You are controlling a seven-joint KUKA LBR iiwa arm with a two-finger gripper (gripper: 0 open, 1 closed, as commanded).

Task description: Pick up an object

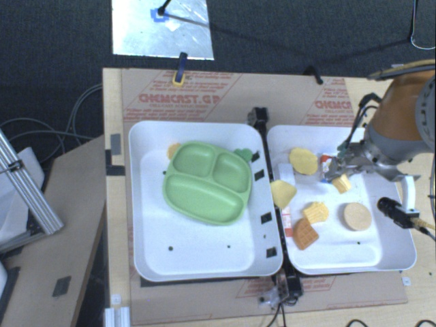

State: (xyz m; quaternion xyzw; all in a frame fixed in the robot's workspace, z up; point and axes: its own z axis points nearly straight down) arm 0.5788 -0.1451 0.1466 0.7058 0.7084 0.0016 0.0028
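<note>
From my station I can read red printed lettering on the brown cardboard sheet (204, 94) lying under the two white bins: "CHEMCAST GP" at its upper left. A second red print of the same style sits at the upper right, but it is angled and partly cut off, so I cannot read it surely.

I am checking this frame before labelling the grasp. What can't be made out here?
- Gripper, camera view: too small and blurred to tell whether the jaws are open or shut on the small yellow block.
- Yellow piece and green piece in the left bin: mostly hidden by the green tray.
</note>
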